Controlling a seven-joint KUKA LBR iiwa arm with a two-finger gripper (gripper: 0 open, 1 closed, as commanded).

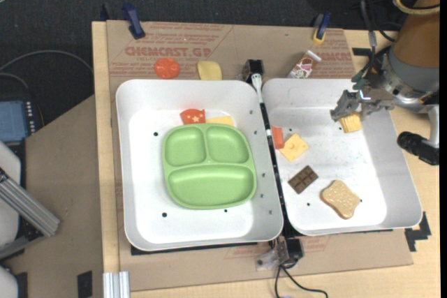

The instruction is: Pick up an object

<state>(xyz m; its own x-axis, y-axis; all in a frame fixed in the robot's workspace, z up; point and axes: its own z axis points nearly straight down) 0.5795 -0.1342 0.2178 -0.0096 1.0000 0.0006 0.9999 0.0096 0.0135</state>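
The gripper [348,110] is over the right bin [391,171], upper part. Its fingers [342,108] stand close around a small yellow-orange block [351,123], which shows just under them, so it seems held

My arm [419,45] runs off the right edge. My end effector [351,108] covers part of a small yellow block [352,124]. The green divided plate [208,166] hides part of the red piece [193,116].
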